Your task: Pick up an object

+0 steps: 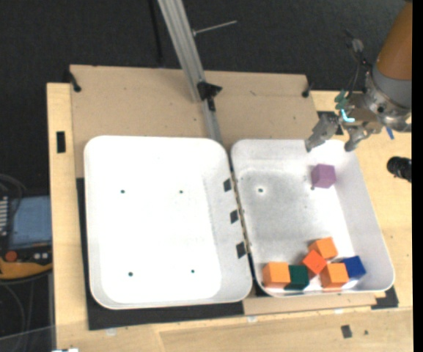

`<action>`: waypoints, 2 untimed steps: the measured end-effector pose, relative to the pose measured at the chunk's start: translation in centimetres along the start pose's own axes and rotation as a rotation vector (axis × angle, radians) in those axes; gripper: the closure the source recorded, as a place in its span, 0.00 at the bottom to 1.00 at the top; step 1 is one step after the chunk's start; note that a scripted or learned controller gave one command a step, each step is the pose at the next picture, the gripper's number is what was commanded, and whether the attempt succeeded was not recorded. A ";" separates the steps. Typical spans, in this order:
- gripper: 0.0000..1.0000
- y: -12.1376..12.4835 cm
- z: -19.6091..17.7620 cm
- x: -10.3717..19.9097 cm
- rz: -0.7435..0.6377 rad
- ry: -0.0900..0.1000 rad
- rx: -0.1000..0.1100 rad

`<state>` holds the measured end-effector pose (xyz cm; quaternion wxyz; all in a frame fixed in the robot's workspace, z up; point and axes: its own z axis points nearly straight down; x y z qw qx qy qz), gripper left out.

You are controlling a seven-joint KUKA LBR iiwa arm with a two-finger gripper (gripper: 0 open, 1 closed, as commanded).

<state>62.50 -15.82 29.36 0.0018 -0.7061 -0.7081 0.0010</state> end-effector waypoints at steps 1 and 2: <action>0.00 0.1 -0.3 0.0 -0.001 -0.002 -0.004; 0.00 0.0 4.7 -1.2 0.005 -0.004 0.001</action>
